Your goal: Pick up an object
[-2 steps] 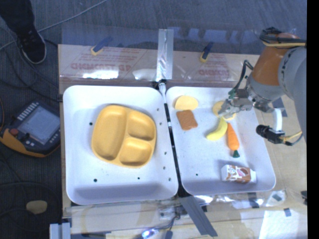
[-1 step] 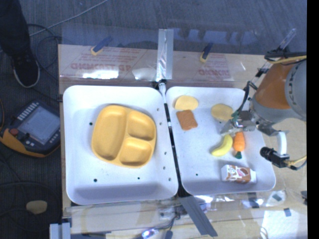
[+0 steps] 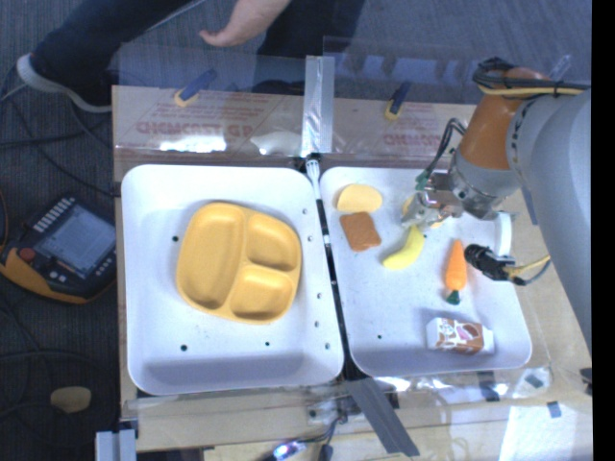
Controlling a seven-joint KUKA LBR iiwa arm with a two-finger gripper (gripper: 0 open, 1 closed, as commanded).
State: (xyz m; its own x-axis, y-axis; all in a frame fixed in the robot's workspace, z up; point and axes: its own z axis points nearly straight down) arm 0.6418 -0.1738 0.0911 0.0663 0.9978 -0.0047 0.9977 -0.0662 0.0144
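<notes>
carton (image 3: 459,335): small boxy printed pack lying flat, right bin (image 3: 509,353) near front | carrot (image 3: 455,267): smooth orange taper, green tip | banana (image 3: 405,249): curved glossy yellow, top end just under gripper (image 3: 429,207) | gripper: fingers' spread cannot be told, grasp unclear | brown toast-like slab (image 3: 360,230), round yellow piece (image 3: 358,198) | left bin (image 3: 144,353): yellow compartment tray (image 3: 239,261)

A yellow banana (image 3: 405,248) is lying tilted in the right bin, its upper end just under the fingers (image 3: 423,211); an upright orange carrot (image 3: 455,269) is lying near them.
</notes>
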